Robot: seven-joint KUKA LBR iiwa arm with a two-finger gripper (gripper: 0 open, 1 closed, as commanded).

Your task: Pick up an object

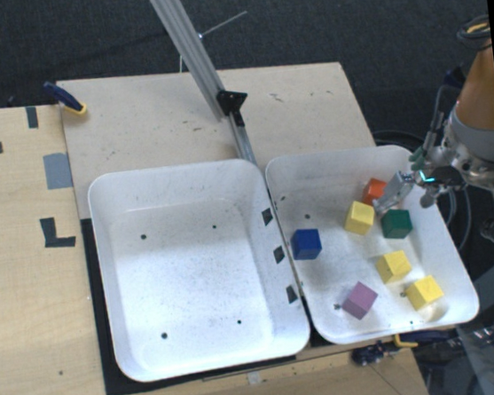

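We see two white bins side by side. The left bin (189, 271) holds no blocks. The right bin (316, 175) holds a blue block (305, 244), a purple block (360, 300), a green block (397, 223), an orange block (374, 190) and three yellow blocks (360, 217) (395, 265) (425, 291). The gripper (400, 191) hangs over the right bin, between the orange and green blocks. It is small and blurry, so we cannot tell how it is set. The arm (479, 119) is cut off at the right edge.

Bright, even overhead light; soft shadows, slightly grainy focus.
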